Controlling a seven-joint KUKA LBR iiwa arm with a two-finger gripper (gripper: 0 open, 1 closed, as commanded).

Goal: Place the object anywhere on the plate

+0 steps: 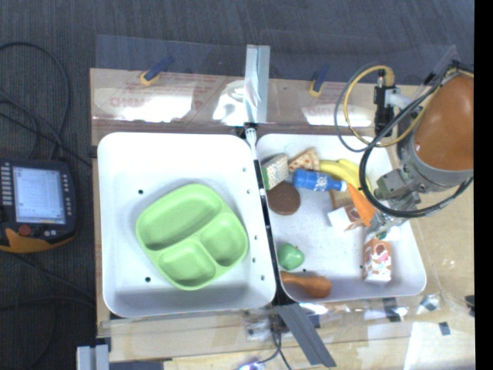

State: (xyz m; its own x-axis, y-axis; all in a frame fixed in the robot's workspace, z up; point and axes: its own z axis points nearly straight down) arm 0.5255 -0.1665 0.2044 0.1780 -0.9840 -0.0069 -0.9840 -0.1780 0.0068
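End effector (383,220) hangs low over the right bin (408,284) beside a small carton (377,259) and a carrot (360,204); its opening cannot be told. Crowding risks a wrong or double pick. The green plate (192,236) lies well apart, in the left bin (123,284).

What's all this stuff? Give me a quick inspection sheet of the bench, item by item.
Surface: two white bins side by side, left bin and right bin.
Job's things: green plate with three compartments, in the left bin, nothing on it.
Clutter: right bin holds a blue bottle, banana, brown disc, green ball, carton and other toy food.
Grippers: gripper low over the right bin, above the carton; fingers unclear.
Cables: black and yellow cables loop beside the arm.
Surroundings: handheld control screen at the left on dark carpet.
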